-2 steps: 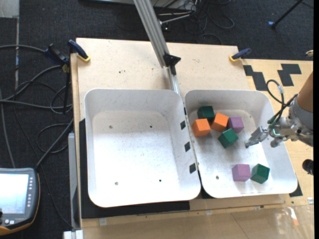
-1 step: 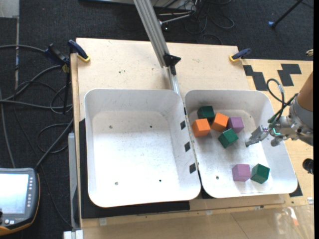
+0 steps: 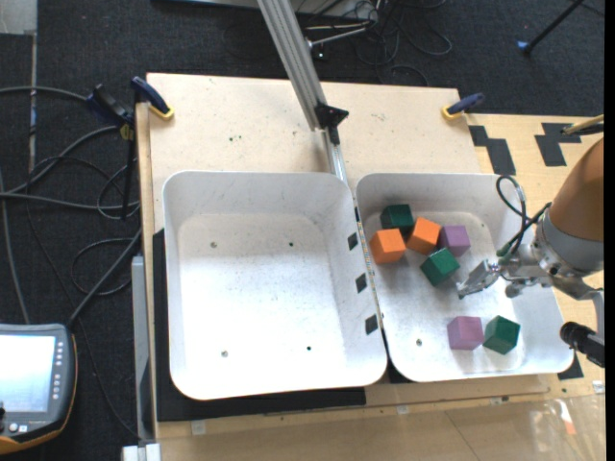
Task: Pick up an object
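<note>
Two shallow white plastic bins [image 3: 259,286] sit on a pale wooden bench [image 3: 250,123] above dark carpet [image 3: 67,46]. The metal two-finger gripper [image 3: 474,282] hangs over small coloured cubes [image 3: 440,265]; its grip cannot be told.

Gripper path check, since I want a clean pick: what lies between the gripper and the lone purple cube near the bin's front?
Bare white bin floor. In the camera view the gripper sits just above the purple cube, with nothing between them.
</note>
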Controlling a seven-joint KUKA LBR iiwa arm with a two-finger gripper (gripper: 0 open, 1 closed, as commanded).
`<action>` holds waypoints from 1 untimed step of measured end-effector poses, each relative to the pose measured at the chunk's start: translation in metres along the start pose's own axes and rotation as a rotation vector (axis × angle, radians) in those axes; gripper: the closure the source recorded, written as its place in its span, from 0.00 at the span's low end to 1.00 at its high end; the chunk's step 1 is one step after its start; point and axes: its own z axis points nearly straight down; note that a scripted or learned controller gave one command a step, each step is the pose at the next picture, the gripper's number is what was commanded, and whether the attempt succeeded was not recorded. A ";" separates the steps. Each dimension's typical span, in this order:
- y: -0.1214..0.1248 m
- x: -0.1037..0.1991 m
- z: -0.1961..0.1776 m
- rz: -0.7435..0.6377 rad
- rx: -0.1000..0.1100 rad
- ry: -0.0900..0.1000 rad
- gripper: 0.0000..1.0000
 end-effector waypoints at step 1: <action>0.000 0.000 0.047 0.000 -0.005 -0.002 0.00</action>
